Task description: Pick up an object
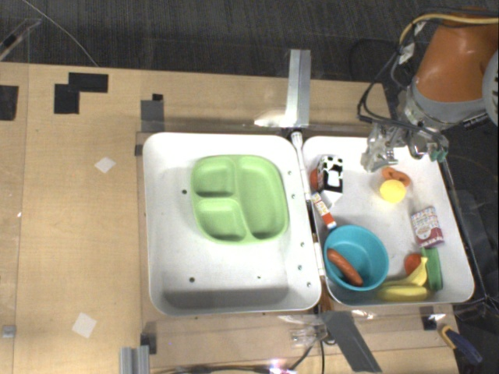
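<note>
The gripper is hovering in the right bin beside a yellow ball, seemingly holding nothing; finger spread unclear.

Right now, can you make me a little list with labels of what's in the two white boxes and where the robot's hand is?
left bin: a green divided tray
right bin: blue bowl with a hot dog toy inside, yellow ball, banana, black-and-white toy, small packet
gripper: over the right bin's far end, near the yellow ball
holding something: nothing seen between its fingers
</note>
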{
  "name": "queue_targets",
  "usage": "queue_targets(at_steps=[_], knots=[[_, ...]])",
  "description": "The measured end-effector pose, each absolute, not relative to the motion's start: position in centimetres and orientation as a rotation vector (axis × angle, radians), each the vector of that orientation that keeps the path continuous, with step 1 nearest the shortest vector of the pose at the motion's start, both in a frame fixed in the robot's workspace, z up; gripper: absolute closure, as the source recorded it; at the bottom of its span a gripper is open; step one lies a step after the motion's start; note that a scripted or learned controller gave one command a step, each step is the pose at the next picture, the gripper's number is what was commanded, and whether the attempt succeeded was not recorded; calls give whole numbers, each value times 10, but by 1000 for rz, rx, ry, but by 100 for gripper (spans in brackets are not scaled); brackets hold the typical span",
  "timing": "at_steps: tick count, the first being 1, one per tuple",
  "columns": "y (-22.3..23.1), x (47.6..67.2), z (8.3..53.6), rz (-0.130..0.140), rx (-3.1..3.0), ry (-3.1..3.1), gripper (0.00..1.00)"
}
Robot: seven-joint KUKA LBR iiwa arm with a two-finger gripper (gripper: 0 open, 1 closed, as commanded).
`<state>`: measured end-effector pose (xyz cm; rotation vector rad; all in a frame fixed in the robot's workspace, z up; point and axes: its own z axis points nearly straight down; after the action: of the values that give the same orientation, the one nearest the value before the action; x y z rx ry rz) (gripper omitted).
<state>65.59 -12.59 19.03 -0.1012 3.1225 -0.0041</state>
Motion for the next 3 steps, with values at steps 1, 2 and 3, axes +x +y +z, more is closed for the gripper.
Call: queue_targets(at_steps=[1, 2, 3], knots=[[-205, 651, 199, -9, -404, 3102, 100], [-135, 664, 233, -1, -363, 3105, 100], [-27, 671, 253, 4, -341, 3109, 100]])
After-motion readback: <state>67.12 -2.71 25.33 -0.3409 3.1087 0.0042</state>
